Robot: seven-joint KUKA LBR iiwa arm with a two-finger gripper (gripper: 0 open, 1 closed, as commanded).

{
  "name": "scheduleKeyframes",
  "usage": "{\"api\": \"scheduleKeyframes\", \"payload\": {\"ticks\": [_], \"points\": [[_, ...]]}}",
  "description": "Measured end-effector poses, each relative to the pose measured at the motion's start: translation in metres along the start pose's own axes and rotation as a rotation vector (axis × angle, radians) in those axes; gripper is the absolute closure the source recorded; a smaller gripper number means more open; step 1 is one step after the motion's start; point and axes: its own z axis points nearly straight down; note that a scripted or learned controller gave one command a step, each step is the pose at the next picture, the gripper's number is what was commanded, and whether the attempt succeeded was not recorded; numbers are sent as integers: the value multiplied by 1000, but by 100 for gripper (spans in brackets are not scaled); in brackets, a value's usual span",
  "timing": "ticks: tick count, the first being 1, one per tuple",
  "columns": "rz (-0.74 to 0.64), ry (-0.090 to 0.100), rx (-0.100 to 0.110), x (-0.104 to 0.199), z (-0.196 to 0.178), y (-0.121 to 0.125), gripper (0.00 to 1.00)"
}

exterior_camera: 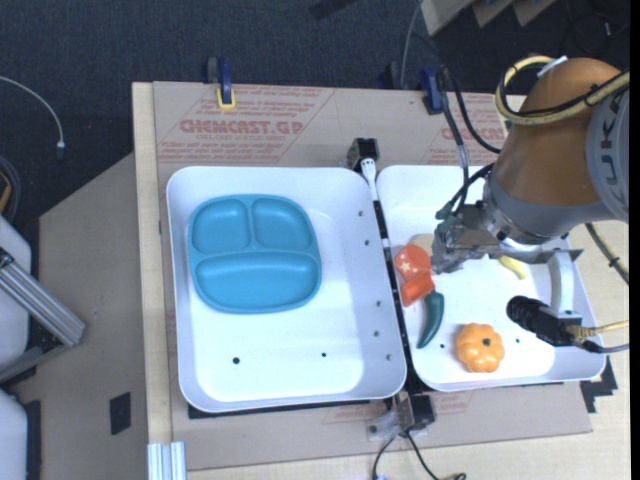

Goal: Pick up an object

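The right bin (430,193) holds a red-orange pepper-like piece (413,272) by its left wall, a dark green chilli (432,319) just below it, and a small orange pumpkin (480,347) near the front. A bit of yellow (513,266) peeks out from under the arm. My gripper (452,248) hangs low over the bin, right beside the red piece on its right. The wrist hides the fingertips.
The left bin (290,343) bears a blue divided plate (256,252) at its back left. A black cylinder-shaped part (540,320) of the arm juts over the right bin's front right. Cables run behind the bench.
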Motion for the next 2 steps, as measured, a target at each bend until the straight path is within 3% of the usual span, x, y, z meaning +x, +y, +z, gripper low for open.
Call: {"api": "scheduleKeyframes", "payload": {"ticks": [2], "points": [[-1, -1, -5, 115, -2, -4, 100]]}}
